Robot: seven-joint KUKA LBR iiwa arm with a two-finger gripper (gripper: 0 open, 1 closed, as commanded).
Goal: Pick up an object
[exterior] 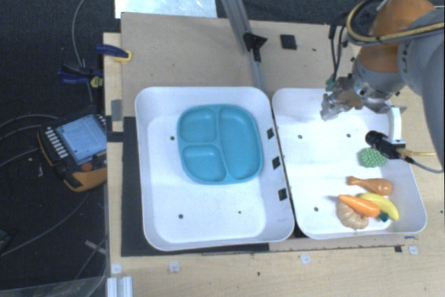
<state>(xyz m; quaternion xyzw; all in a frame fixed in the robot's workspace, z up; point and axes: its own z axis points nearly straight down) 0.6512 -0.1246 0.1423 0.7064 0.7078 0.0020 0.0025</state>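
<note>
The gripper (334,106) hangs over the far end of the right bin (306,170), well apart from the toy food at its near right corner: a carrot (358,206), banana (381,205), chicken drumstick (372,184) and green ball (373,157). A blue divided plate (220,143) lies in the left bin (160,205).

No legible text, labels, brands or numbers anywhere. The small grey-screened handheld device with orange casing (76,142), left of the bench, shows a display too blurred to read.

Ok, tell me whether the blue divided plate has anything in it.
Empty. The blue divided plastic plate in the left white bin shows bare compartments.
</note>
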